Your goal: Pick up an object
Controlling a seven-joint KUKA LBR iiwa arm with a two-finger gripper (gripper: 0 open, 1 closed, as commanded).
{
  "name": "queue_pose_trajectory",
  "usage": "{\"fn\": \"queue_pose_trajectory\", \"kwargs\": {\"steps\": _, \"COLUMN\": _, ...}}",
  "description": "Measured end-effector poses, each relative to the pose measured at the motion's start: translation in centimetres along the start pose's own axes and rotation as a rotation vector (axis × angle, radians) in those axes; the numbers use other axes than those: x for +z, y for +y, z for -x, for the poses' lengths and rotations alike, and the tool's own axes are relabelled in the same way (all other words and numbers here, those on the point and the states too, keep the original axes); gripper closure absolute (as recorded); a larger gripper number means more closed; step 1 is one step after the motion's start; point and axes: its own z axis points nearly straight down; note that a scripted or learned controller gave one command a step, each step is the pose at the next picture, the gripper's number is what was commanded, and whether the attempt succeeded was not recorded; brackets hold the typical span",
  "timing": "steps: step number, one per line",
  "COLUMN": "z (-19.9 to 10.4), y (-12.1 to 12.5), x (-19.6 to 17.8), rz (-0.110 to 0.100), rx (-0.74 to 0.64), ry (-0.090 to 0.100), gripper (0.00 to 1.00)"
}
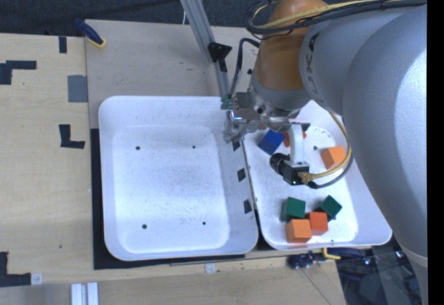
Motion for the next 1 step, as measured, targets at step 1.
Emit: {"fn": "queue_pose_trajectory", "kwargs": {"steps": 1, "z": -3.65, "y": 2.36, "x": -0.52, "rz": 0.001, "rx": 0.002, "ry": -0.001, "gripper": 1.00}}
